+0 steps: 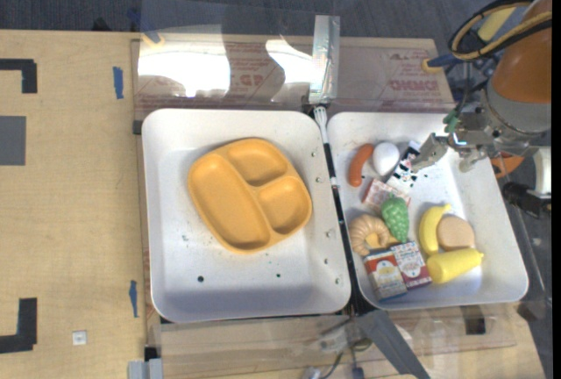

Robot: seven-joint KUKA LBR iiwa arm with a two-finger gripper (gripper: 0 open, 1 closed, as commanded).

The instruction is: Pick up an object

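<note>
A pile of small toy foods is seen in the right bin (504, 219), at the right of the frame: a red sausage (358, 164), a white egg (386, 157), a green piece (396, 217), a croissant (369, 232), two small cartons (396, 269), a yellow banana (429, 226), a tan bun (456, 234) and a yellow block (456, 264). The left bin (166, 219) is taken up by a yellow divided plate (250, 193).

The gripper (427, 153) is held low over the upper part of the right bin, just right of the egg and above a small black-and-white item (408, 165); nothing is seen between its fingers. Whether it is spread or closed cannot be told, since it is blurred.

For a clean pick, a piece standing apart should be chosen, as judged from the crowding; the egg or sausage is nearest. A straight descent is advised, so neighbours are not pushed.

The arm (521, 75) is reached in from the upper right, wrist bent down and leftward, orange band uppermost.
</note>
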